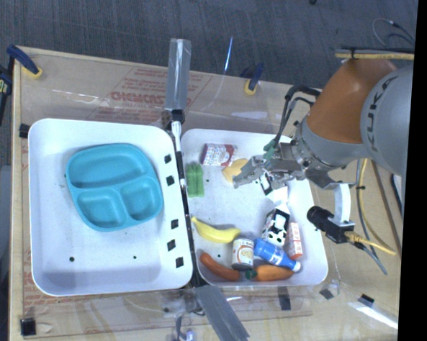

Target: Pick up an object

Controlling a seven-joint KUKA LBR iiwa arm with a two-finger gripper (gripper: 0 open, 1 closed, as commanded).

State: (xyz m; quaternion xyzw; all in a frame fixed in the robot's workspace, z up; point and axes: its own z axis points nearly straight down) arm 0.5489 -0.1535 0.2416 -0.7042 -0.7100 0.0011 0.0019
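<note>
Dark carpet surrounds a wooden bench carrying two shallow white bins side by side. Gripper (251,170) sits low over the upper middle of the right bin (316,262); fingers look parted, nothing between them. Fingertips are just beside a yellow object (230,173), which lies next to a red-and-white packet (216,154) near the bin's far wall.

Further out in the same bin: green block (194,179) by the left wall, banana (214,231) lower down, then a cluster at the near edge of small can (243,252), blue bottle (275,254), carrot (272,273), sausage-like red piece (218,266) and a black-and-white carton (277,223). Left bin (42,264) holds a blue divided tray (114,184).

Judgement: nearest candidate is the yellow object. For a clean grasp, centre the open fingers over it, keep clear of the packet, descend fully before closing, then lift straight up. Risk: a finger landing on top would nudge it toward the packet.
</note>
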